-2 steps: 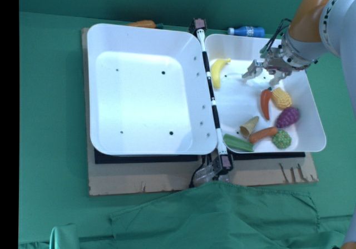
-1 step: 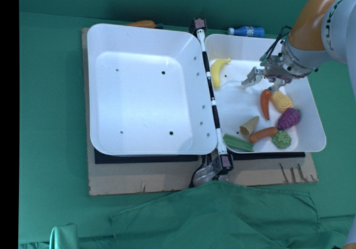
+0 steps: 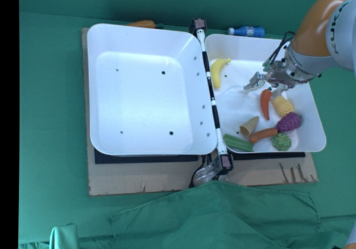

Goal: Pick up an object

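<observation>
My gripper (image 3: 262, 88) hangs over the upper middle of the right bin (image 3: 311, 145), its fingers spread open with nothing between them. Just below it lies a red chili pepper (image 3: 266, 103), next to a yellow corn cob (image 3: 282, 105). A banana (image 3: 218, 70) rests to the gripper's left, near the divider. Along the bin's front lie purple grapes (image 3: 288, 122), a green leafy piece (image 3: 281, 142), a carrot (image 3: 263, 135), a cucumber (image 3: 238, 142) and an ice-cream cone (image 3: 250, 126).
The left bin (image 3: 97, 75) stands beside the right one, with a black-and-white bar (image 3: 210, 89) between them. A blue bottle (image 3: 246, 31) lies behind the right bin and an orange object (image 3: 142, 23) behind the left. Green cloth (image 3: 222, 214) covers the front.
</observation>
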Controlling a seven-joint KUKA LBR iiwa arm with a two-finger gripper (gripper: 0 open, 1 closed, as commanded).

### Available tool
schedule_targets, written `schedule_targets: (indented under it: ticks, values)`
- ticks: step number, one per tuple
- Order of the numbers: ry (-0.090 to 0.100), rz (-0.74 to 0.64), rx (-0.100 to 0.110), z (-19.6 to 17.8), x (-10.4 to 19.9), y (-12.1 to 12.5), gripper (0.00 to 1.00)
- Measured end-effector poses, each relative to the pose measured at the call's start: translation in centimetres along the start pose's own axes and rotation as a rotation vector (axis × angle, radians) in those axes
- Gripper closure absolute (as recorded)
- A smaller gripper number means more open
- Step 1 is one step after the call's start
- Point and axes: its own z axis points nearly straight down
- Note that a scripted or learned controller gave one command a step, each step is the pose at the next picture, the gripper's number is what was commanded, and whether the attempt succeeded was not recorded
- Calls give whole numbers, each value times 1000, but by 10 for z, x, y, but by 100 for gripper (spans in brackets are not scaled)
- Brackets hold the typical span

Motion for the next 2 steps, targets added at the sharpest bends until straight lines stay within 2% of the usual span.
schedule_targets:
  ticks: [1, 2]
  values:
    - [0, 3, 1, -1, -27, -40, 0]
    - [-3, 0, -3, -1, -26, -50, 0]
